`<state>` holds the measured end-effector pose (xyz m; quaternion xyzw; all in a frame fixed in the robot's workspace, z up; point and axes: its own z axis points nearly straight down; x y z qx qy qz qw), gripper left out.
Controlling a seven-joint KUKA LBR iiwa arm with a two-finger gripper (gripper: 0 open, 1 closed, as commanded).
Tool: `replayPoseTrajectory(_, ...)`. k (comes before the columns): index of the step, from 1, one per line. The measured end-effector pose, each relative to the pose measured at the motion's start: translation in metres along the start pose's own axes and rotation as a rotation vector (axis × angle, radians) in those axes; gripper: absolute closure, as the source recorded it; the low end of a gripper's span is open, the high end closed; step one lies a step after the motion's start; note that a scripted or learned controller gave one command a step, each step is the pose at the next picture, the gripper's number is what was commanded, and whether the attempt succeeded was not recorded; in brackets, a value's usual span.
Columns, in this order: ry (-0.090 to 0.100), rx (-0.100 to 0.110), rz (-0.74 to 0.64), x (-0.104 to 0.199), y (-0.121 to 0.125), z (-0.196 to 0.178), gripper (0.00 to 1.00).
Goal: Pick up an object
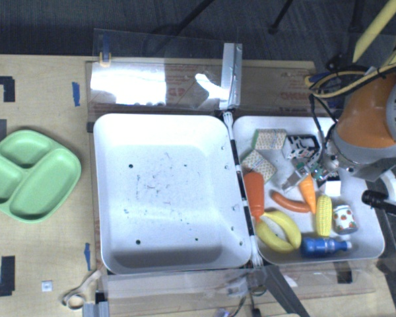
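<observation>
Toy food filled the right white bin (pixel 376 243): a yellow plastic banana (pixel 280 230), an orange carrot (pixel 254 193), a red-orange sausage (pixel 290 202), a yellow corn cob (pixel 323 215) and a blue bottle (pixel 325 246). We saw the hand (pixel 309 167) low over the bin's middle, just above a small orange carrot (pixel 307 191); whether it gripped anything we could not tell.

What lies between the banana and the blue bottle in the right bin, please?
In the camera view, nothing lies between them: the banana and the blue bottle sit side by side on the right bin's white floor. The corn cob stands just above the bottle.
</observation>
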<state>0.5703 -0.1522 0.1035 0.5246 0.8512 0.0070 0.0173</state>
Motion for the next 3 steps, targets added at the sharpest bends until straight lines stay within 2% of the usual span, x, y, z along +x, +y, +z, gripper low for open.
replayPoseTrajectory(1,0.021,0.025,0.005,0.006,-0.009,0.007,1.0)
replayPoseTrajectory(2,0.021,0.027,0.051,0.013,-0.019,0.016,1.0)
replayPoseTrajectory(3,0.016,0.036,0.371,-0.011,0.017,-0.102,1.0)
